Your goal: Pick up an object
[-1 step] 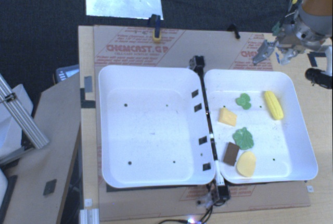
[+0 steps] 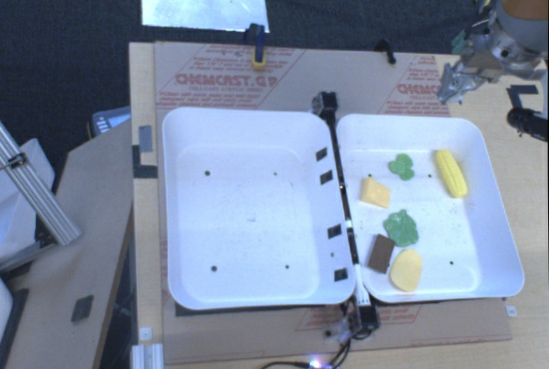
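The gripper [image 2: 452, 90] hangs outside the right bin [image 2: 493, 187], past its far rim; whether its jaws are wide or narrow I cannot tell. Inside that bin, nearest the jaws lies the corn [image 2: 450, 172], close to the right wall, then two broccoli pieces [image 2: 400, 166], cheese [image 2: 375, 192], a brown block [image 2: 381, 252] and a yellow oval [image 2: 407, 270].

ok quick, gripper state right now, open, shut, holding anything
gripper: above the far right corner of the right bin, with nothing between its fingers; open or shut cannot be told.

one fixed camera, high above the bench [image 2: 214, 67], angled down, both bins [image 2: 249, 204] in frame
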`<state>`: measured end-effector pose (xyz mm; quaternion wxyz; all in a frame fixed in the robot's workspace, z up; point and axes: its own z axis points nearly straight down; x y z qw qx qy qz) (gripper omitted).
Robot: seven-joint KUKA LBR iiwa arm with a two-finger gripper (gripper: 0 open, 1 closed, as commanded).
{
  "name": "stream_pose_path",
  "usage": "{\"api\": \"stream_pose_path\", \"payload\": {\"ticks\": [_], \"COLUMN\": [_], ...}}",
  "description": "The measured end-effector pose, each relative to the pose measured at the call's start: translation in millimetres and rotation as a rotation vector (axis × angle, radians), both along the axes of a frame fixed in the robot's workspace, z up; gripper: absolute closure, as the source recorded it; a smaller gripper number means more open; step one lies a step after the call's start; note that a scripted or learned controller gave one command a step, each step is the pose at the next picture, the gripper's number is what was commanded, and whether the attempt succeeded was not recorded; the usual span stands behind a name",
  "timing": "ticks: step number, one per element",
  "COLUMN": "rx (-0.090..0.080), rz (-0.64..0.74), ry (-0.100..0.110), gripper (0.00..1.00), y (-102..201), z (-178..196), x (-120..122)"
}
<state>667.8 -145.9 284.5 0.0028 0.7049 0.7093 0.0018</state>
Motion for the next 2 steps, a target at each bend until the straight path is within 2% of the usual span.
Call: {"api": "stream_pose_path", "payload": {"ticks": [1, 2], "rx": [0.003, 0.004], "rz": [0.002, 0.004], "ry": [0.009, 0.007], "gripper": [1.0, 1.0], "y": [52.5, 115.5], "z": [-72.0, -101.4], "x": [0.7, 0.9]}}
